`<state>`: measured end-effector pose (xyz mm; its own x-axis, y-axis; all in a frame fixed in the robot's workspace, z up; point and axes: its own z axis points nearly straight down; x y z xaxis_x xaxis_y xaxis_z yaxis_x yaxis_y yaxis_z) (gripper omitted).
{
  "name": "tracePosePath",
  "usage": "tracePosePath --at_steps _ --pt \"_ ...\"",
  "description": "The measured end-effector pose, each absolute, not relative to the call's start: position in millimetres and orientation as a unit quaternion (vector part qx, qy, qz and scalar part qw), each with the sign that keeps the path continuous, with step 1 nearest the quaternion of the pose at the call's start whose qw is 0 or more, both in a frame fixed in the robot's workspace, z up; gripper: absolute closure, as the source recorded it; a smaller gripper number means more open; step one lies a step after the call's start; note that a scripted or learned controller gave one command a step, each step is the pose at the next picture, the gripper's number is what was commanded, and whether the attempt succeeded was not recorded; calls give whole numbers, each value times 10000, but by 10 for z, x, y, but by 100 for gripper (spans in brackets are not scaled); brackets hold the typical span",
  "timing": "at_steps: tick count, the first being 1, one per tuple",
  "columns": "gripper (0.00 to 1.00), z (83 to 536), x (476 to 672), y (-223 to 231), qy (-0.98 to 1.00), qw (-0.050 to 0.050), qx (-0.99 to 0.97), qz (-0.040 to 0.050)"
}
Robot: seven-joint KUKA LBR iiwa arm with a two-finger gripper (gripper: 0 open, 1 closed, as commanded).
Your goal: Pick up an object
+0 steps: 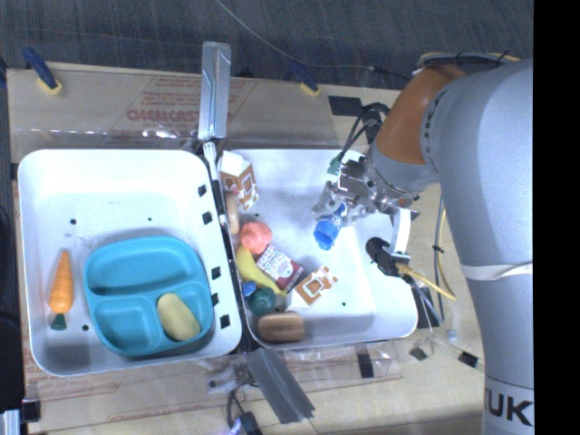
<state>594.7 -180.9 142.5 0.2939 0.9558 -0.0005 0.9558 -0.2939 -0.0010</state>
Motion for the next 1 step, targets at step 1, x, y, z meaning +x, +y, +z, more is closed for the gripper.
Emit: tracePosePath --at_steps 1 --pt "100 2284 5779 -1348 -5741 -10 -8188 -25"
